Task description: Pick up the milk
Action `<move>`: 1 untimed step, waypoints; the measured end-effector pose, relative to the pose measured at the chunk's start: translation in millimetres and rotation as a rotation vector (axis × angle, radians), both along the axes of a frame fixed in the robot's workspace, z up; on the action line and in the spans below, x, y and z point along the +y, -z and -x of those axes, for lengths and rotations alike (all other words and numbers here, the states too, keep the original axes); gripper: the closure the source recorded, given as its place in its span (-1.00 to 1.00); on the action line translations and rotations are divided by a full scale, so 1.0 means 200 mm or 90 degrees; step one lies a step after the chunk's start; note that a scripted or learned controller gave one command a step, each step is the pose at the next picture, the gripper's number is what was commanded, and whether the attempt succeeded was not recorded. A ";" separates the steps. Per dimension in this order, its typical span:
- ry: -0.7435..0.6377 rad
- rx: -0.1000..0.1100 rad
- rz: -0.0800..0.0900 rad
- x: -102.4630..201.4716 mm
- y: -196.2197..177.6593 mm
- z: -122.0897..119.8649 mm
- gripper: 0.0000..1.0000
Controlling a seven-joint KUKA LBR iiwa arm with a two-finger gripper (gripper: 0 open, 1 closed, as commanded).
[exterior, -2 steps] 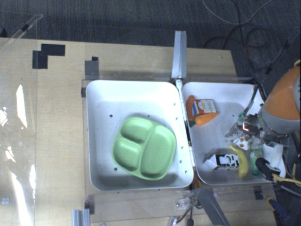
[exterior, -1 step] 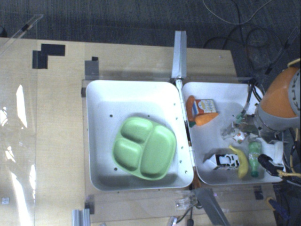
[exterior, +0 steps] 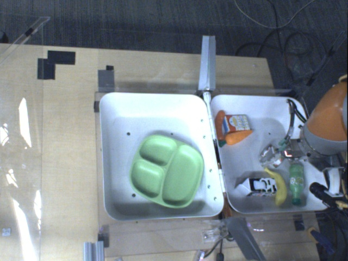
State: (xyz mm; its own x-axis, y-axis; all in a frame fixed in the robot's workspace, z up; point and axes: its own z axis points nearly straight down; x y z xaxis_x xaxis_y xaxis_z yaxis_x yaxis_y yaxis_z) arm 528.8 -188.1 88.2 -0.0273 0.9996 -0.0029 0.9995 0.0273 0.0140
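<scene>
Nearest is the bench (exterior: 54, 173), pale wood, bearing two white bins side by side. The left bin (exterior: 109, 145) holds a green divided plate (exterior: 167, 170), which plays no part here. The right bin (exterior: 255, 105) holds everything that matters. The arm (exterior: 329, 118) reaches in over that bin's right wall, and its gripper (exterior: 273, 155) hangs above the middle of the bin. It is small and glinting, and I cannot tell whether it is spread or pressed together. Nothing can be seen held in it.

A green bottle (exterior: 296, 182) lies near the right wall. An orange carton (exterior: 237, 123) sits at the far left with a carrot (exterior: 237, 137) against its near side. A banana (exterior: 278, 189) curves along the near side. The milk (exterior: 262, 185), a small black-and-white pack, lies on its side at the near middle of the right bin. It is just left of the banana and seems to touch it, and it is just nearer than the gripper.

The step in hand looks like the approach. To do it well, the gripper should shift slightly nearer and left and centre over the milk. It should turn to close across the pack's narrow width, descend low and avoid catching the banana. A flat-lying pack may slide, so a square, centred grip matters.
</scene>
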 end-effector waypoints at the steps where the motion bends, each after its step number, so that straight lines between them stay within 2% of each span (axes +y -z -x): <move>1: -0.181 0.001 0.002 0.27 0.00 -0.42 -1.00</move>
